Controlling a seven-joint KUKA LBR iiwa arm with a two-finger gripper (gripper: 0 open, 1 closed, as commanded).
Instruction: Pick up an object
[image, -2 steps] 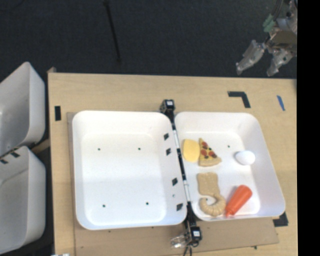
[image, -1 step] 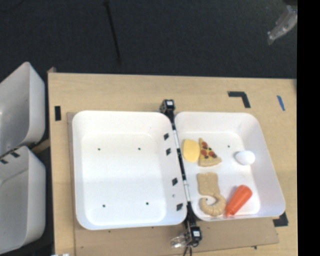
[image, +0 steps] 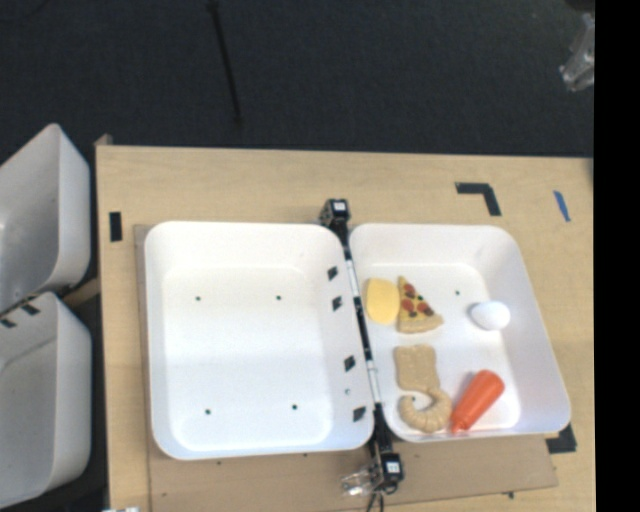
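Note:
The right bin (image: 510, 250) holds several toy foods. A yellow round piece (image: 380, 300) lies by the bin's left wall, with a pizza slice (image: 416, 306) touching its right side. A white egg (image: 489, 316) rests toward the right. Below the pizza lies a tan cracker (image: 413, 366), and a curled shrimp (image: 425, 411) sits beneath it at the bin's front. An orange carrot (image: 476, 399) lies tilted beside the shrimp. A small grey blurred piece of the arm (image: 578, 55) shows at the top right corner, high above the bench.
The left bin (image: 240, 340) lies beside the right one, joined by a clipped seam (image: 352, 330). Both sit on a tan board (image: 250, 185). White boxes (image: 35, 300) stand at the far left. Black and blue tape marks (image: 480, 197) lie behind the right bin.

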